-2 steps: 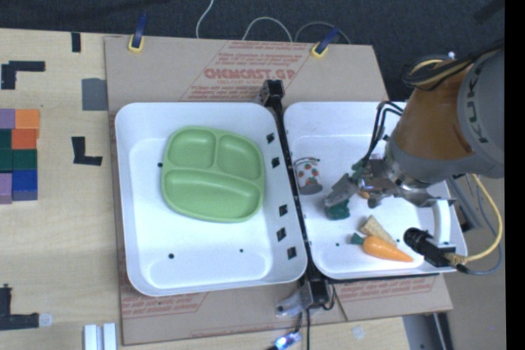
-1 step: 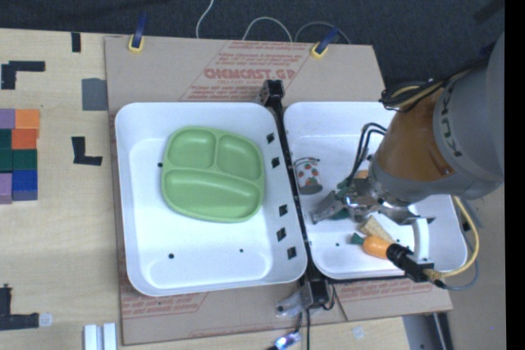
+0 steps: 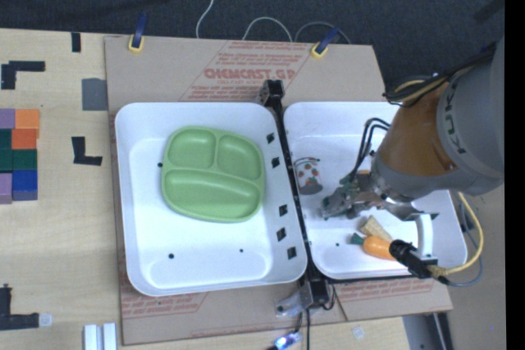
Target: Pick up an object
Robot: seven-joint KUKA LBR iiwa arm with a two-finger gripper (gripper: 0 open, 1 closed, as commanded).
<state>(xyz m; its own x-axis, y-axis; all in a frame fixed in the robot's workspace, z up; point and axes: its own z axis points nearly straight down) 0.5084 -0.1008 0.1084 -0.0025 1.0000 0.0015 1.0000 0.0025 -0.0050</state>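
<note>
Progress on the pick looks early to middling: nothing is lifted, as far as the camera view shows. The gripper [image 3: 339,203] is low in the right bin [image 3: 328,123], close to its floor, at the end of the grey arm [image 3: 459,127] with its orange band. Whether the gripper is released or clenched cannot be told; the dark tangle at the wrist is too small and blurred to read.

Taking the gripper as landmark: a small round brownish object [image 3: 308,175] lies just beside it, up and toward the divider between the bins, apart from it. An orange carrot-like object [image 3: 379,246] lies near it on the lower side, toward the bin's near wall, with a pale piece [image 3: 373,224] between the two. Nothing can be seen caught in the gripper, so no object counts as held.

Far from the gripper, across the divider, a green compartment plate [image 3: 213,175] rests flat in the left bin [image 3: 135,127], untouched.

What seems left is the whole of the grasp itself: settling on one of the nearby objects, closing on it, and raising it clear of the bin floor. The round object looks the likeliest target.
</note>
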